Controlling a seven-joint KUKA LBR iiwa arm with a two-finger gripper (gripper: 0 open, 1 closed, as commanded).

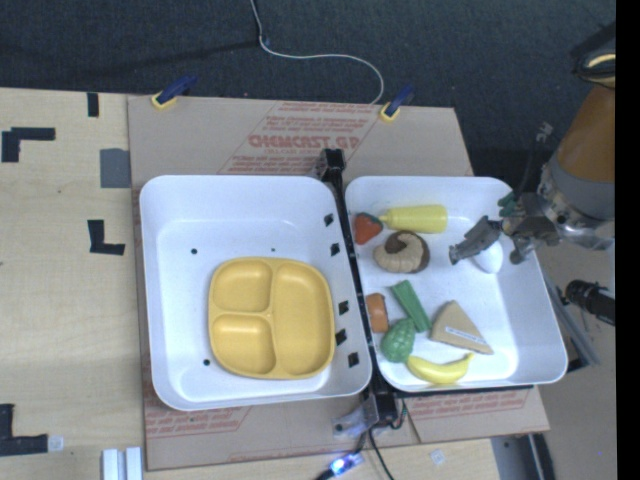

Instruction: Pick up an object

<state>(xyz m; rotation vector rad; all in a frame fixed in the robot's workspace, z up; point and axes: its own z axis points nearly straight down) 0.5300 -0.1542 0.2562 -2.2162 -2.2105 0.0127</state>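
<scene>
The grey arm's two-finger gripper (487, 243) hangs over the right shallow white bin (530, 313) with its fingers spread apart and nothing between them. A small white rounded object (489, 259) lies just beside the fingertips, near the bin's right side. The rest of the toy food sits further left and lower: a yellow corn cob (415, 217), a brown round bun (402, 252), a tan wedge (459, 328) and a yellow banana (439, 369). For a clean pick, I would centre the spread fingers over the white piece, descend straight, then close; being round, it may well roll away.
</scene>
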